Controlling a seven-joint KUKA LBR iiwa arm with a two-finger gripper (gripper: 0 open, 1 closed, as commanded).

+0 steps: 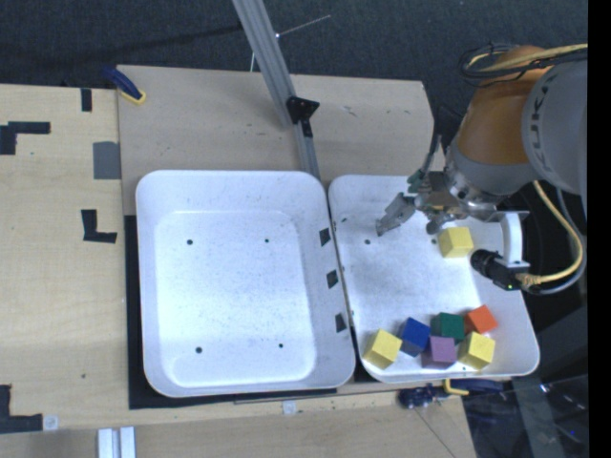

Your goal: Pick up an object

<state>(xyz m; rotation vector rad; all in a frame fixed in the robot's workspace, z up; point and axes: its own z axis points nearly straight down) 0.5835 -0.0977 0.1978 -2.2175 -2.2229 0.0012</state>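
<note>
I see the arm (516,132) reaching in from the right, wrist bent low over the right bin (382,284). My pincer (412,216) hangs with fingers spread and nothing between them. A yellow cube (456,241) lies just beside it. Six more cubes (434,340) cluster at the bin's near edge.

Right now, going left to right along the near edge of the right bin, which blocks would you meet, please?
Yellow block → blue block → purple block → second yellow block.
</note>
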